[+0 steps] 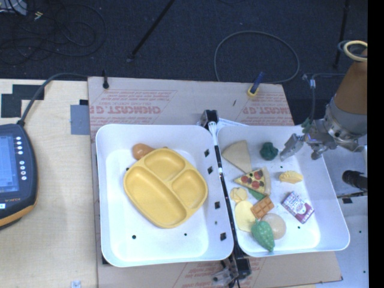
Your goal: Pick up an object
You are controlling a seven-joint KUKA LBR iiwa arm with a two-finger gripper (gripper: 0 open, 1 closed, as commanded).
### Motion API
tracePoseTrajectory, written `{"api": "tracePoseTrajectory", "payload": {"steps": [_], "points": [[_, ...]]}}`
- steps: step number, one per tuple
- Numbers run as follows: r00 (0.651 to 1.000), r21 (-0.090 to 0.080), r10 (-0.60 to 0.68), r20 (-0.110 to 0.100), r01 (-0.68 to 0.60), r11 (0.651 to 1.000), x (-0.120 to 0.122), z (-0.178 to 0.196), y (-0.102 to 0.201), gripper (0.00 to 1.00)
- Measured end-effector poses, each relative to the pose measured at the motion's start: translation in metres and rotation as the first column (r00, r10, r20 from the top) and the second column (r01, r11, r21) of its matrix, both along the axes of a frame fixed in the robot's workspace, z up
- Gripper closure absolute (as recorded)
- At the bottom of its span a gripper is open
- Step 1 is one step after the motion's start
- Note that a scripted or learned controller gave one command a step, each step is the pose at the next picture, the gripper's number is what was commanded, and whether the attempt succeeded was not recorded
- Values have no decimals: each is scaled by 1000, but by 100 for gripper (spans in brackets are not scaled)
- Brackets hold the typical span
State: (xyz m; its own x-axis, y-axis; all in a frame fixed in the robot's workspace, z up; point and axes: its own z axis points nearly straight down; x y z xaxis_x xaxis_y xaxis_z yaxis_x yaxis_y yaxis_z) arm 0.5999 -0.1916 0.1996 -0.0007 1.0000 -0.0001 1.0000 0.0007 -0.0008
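Over on the cardboard-covered bench (150, 104), looking at two white bins side by side, w/ dark floor and cables behind. Hovering at the far right edge of the right bin (336, 221): the gripper (302, 152), fingers (290, 147) spread wide, nothing between them afaict.

Guessing the step in hand = lining up and coming down on one toy food piece. Closest candidates:
- dark green lumpy piece (269, 151), just beside the fingers, on the side away from the arm
- small yellow piece (291, 176), near the fingertips, on the camera side
- red packet (297, 206), further out past the yellow one on that same side

Everything else (pale wedge (237, 156), pizza slice (254, 179) etc.) sitting well apart from the fingers, bunched toward the divider. Ignoring the left bin (114, 221) and its yellow divided plate (165, 186) entirely, way too far off.

Tips for doing it well, imo:
- Going for the green piece or the yellow one: both lying alone w/ bare bin floor around them, so less chance of knocking a neighbour.
- Centering the piece between the fingers before dropping, not clipping it w/ one tip and shoving it away.
- Keeping the spread wide on the way down, closing only once low, prob near the bin floor.
- Watching the bin wall, since the fingers are hanging close to the rim.
- Lifting slowly and checking something is actually pinched. Small smooth plastic, prob slipping easily.
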Motion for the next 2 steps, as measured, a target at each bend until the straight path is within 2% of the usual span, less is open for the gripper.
{"api": "tracePoseTrajectory", "payload": {"steps": [1, 2], "points": [[1000, 3, 7, -3, -7, 1000, 14, -118, 106, 0], [1000, 2, -2, -3, 2, 1000, -49, -111, 93, 0]]}}
